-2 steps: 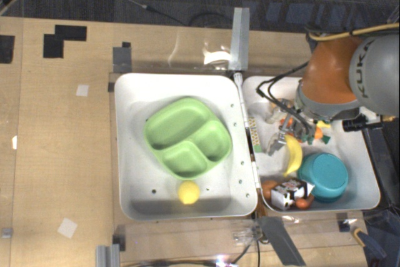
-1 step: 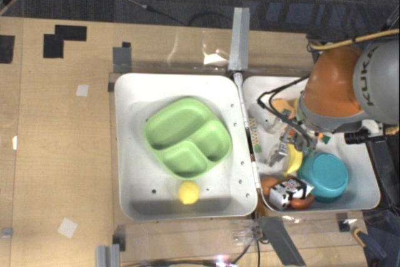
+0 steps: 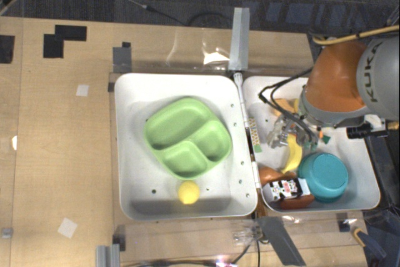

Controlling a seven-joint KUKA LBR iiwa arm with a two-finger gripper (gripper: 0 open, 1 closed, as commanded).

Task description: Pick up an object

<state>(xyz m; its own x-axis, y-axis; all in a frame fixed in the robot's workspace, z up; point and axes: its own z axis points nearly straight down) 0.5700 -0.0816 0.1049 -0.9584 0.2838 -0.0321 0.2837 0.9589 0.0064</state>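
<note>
Green divided tray (image 3: 187,137) lies tilted in left bin (image 3: 131,134), yellow ball (image 3: 189,192) just beside its lower edge. Right bin (image 3: 369,194) holds banana (image 3: 292,156), teal bowl (image 3: 324,177), brown packet (image 3: 287,191). Hand (image 3: 282,132) low over right bin, near banana top; opening and hold cannot tell. Wooden surface (image 3: 56,153) surrounds bins.

A yellow banana (image 3: 292,156) is lying just under the claw (image 3: 289,133), tilted, its top end touching the fingers. Beside it, below-right of the claw, a teal cup (image 3: 325,177) is sitting. Further below, a brown item with a black-and-white label (image 3: 287,189) is lying flat.
</note>
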